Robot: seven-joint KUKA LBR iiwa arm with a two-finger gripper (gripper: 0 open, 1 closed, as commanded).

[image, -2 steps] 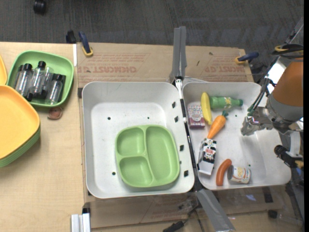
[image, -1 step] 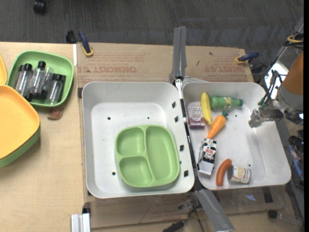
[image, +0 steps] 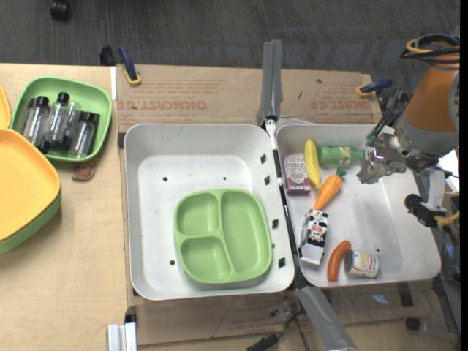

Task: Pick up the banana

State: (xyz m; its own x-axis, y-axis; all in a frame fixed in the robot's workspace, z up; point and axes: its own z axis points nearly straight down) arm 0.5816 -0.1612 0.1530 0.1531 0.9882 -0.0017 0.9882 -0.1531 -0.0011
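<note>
The yellow banana lies in the right bin, near its back left, between a small pink packet and a carrot. A green bottle lies just right of the banana's far end. My gripper hangs over the right bin's back right part, to the right of the bottle and well apart from the banana. Nothing shows between its fingers.
The right bin also holds a black-and-white milk carton, a red sausage and a small jar. A green divided plate lies in the left bin. Yellow plates and a green tray of bottles sit on the bench at left.
</note>
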